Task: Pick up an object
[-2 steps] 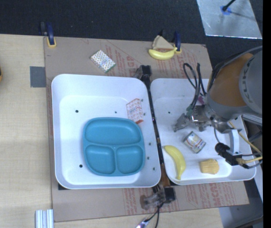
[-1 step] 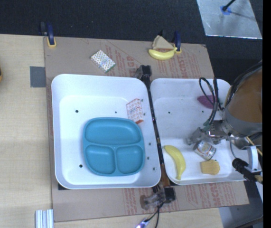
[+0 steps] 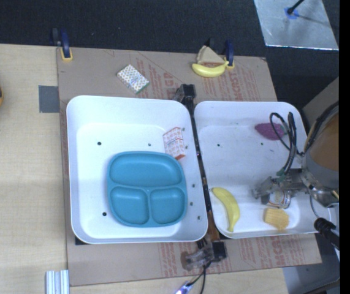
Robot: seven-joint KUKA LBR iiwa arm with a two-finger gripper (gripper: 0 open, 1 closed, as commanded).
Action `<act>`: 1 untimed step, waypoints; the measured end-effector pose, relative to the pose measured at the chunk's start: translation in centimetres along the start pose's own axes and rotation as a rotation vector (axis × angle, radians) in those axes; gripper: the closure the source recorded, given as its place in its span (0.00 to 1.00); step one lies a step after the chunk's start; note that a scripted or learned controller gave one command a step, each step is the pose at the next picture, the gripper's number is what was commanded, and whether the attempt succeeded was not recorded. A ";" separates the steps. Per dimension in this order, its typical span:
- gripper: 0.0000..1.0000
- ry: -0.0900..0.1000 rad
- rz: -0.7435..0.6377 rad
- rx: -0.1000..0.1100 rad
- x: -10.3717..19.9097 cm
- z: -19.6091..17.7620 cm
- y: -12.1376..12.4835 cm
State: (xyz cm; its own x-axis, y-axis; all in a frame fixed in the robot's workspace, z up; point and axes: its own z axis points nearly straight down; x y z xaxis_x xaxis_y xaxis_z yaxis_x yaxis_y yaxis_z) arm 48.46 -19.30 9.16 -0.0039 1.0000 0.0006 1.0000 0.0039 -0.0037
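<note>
I see open floor across the middle of the right white bin [image 3: 224,112]; the yellow banana [image 3: 227,207] and yellow corn-like block [image 3: 276,217] crowd its near edge.

**Bench and what rests on it**

A pale wooden bench [image 3: 15,182] carries a brown cardboard sheet [image 3: 162,72], clamped at its far edge by two blue clamps [image 3: 64,45]. Two shallow white bins sit side by side on the cardboard: the left bin [image 3: 76,164] and the right bin [image 3: 236,112]. Beyond the bins, a small patterned packet [image 3: 132,78] lies left, and a yellow banana-shaped toy [image 3: 209,69] lies right. A grey tape patch [image 3: 48,98] sits beside the cardboard's left edge.
</note>
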 end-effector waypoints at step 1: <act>0.00 -0.002 0.000 -0.003 -1.4 -14.0 6.0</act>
State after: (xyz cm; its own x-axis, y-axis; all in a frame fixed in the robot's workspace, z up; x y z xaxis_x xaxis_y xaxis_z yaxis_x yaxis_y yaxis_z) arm 54.51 -20.68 23.14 -0.0040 1.0000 -0.0012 1.0000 0.0040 -0.0005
